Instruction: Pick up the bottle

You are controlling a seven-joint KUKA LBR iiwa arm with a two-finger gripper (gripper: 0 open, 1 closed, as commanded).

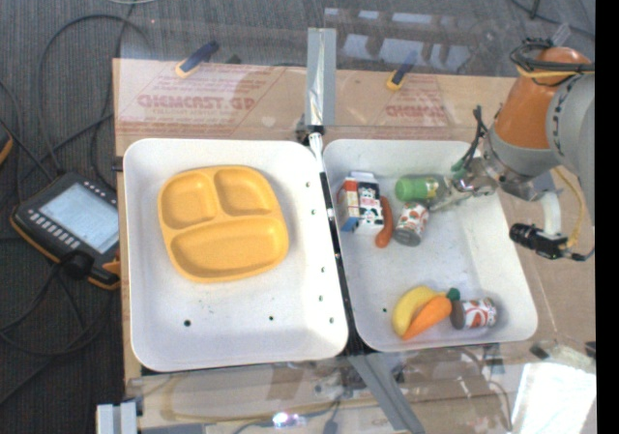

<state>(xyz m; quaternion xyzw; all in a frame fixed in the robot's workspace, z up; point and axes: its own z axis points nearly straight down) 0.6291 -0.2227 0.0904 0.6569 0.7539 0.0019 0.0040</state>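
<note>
Arm: the grey arm point(566, 123) with its orange band is reaching in from the right, over the far right corner of the right bin.
Gripper: the gripper point(462, 181) is sitting low at the far side of the right bin, just right of the green bottle. It looks to be touching the bottle's right end; whether it is clamping anything, I cannot tell at this size.
Bottle: the green bottle point(418, 188) is lying on its side in the far half of the right bin point(503, 258), its long axis running left to right.
Near the bottle: a small can with a red-and-white label point(411, 223) is lying just in front of it; a thin red-orange piece point(385, 225) is lying beside the can on its left.
Left part of right bin: a small printed carton point(359, 202) is resting near the dividing wall.
Near edge of right bin: a banana point(412, 307) and a carrot point(428, 317) are lying together, touching; a second small can point(478, 313) is lying just right of them.
Left bin: the left bin point(155, 326) is holding a yellow divided tray point(225, 223) with three compartments.
Off the bench: a handheld control pendant point(70, 226) is lying on the floor to the left.
</note>
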